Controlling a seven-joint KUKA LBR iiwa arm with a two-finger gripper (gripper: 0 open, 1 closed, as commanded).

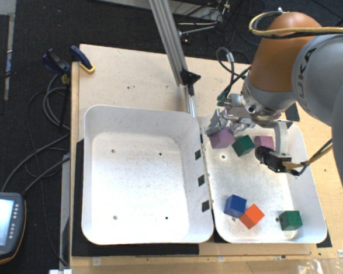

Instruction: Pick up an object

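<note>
The grey arm with its orange band reaches in from the upper right of the frame, its gripper [224,124] low over the top of the right bin [308,190]; whether it is spread or pressed together cannot be told. A light purple block [221,139] lies just below it, beside a green block [243,145]. Blue [234,206], orange [251,216] and dark green [290,220] blocks sit near the bin's lower edge.
</note>
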